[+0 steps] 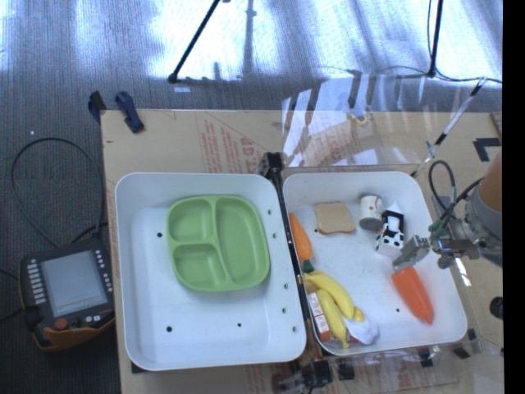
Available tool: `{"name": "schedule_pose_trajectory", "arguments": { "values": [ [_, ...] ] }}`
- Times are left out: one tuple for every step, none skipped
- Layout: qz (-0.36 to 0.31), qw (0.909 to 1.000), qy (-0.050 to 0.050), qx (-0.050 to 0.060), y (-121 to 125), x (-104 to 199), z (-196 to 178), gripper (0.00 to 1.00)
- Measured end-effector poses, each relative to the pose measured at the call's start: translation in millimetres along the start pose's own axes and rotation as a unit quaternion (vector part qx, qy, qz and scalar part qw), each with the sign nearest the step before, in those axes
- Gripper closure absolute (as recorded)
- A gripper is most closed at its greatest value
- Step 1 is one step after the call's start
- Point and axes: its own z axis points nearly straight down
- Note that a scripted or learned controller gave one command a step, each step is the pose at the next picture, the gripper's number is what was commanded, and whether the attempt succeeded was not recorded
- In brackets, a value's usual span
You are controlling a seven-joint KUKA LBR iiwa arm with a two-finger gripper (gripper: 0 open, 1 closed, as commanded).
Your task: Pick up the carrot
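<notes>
I see my tool (413, 254) just above the carrot's (413, 295) upper end in the right bin (456, 302); whether it is parted or together I cannot tell. I'd centre over the carrot's middle, across its length, then descend.

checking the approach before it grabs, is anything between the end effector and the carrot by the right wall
Nothing visible. The end effector sits just above the carrot in the right bin, with bare bin floor around it. The toy cow stands up and to the left, off the path.

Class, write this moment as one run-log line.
stage: approach | gripper: above carrot, right bin | carrot: lying in bin, not held | second carrot: left wall
</notes>
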Motion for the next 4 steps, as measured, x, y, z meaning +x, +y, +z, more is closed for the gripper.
{"name": "schedule_pose_trajectory", "arguments": {
  "values": [
    [0.167,0.986,0.001,0.003,16.8,115.4,52.1,0.0],
    [0.167,0.986,-0.001,0.003,89.2,75.9,105.1,0.0],
    [0.257,0.9664,0.0,0.003,84.2,82.7,151.4,0.0],
    [0.353,0.9356,0.0,0.0,143.9,78.4,148.7,0.0]
  ]
}}
